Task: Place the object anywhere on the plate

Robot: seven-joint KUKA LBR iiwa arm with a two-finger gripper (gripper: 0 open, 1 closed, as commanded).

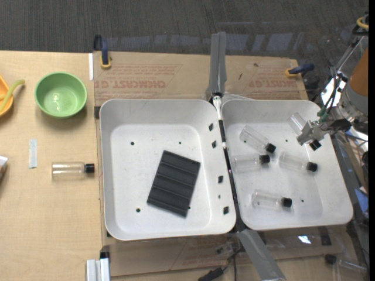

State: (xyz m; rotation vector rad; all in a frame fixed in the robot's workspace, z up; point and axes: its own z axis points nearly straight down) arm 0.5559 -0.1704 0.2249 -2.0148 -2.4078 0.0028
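A black ridged plate [174,182] lies flat in the left bin [117,157], a little right of its middle. Several clear vials with black caps lie in the right bin [334,198]: one [256,138] at the upper middle, one [249,160] below it, one [293,161] to the right and one [266,200] near the front. My gripper [310,136] hangs over the right bin's upper right part. Another clear vial [297,122] lies right beside it, and a black cap [315,145] shows just under it. Whether anything is held is unclear.
On the wooden bench to the left stand a green bowl [61,95] and an orange item [4,95] at the edge; a loose vial [70,168] and a small white strip [33,154] lie there too. A metal divider [217,63] runs between the bins at the back.
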